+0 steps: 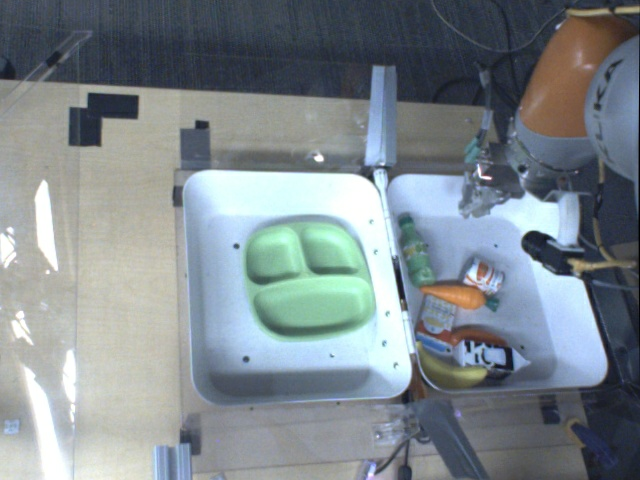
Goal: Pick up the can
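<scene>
Camera view: pale wooden bench (110,298) bears two white bins (205,298); dark floor (250,18) behind.

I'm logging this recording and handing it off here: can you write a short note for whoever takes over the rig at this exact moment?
End effector: over the far edge of the right bin, holding nothing; whether its fingers are open is unclear.
Can: lying on its side in the right bin, just beyond the carrot, apart from the end effector.
Also in that bin: green bottle, banana, a carton and dark packet near the front.
Left bin holds a green divided tray.
Done: nothing yet.
Left: move over the can, grasp, lift.
</scene>
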### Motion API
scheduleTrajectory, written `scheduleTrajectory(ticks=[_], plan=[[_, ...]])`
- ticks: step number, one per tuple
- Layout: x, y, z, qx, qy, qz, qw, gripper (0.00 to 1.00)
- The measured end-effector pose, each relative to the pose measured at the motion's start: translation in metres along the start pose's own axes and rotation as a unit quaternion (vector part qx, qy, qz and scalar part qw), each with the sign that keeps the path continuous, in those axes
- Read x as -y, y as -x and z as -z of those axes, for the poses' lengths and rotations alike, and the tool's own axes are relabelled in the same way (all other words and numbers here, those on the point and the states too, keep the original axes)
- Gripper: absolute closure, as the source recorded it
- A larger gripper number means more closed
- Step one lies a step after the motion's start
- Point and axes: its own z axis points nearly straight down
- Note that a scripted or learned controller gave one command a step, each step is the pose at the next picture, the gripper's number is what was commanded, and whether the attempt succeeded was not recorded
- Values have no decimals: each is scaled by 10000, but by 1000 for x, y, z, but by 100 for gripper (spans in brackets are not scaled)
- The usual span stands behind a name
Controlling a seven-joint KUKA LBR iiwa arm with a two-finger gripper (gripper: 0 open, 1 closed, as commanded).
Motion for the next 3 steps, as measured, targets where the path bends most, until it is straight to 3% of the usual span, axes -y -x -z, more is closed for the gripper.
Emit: scheduleTrajectory(ticks=[1,2,3], plan=[[0,0,0,2,-3,4,10000,0],[23,2,34,0,-3,-103,9999,0],[51,70,-82,-4,-25,356,9994,0]])
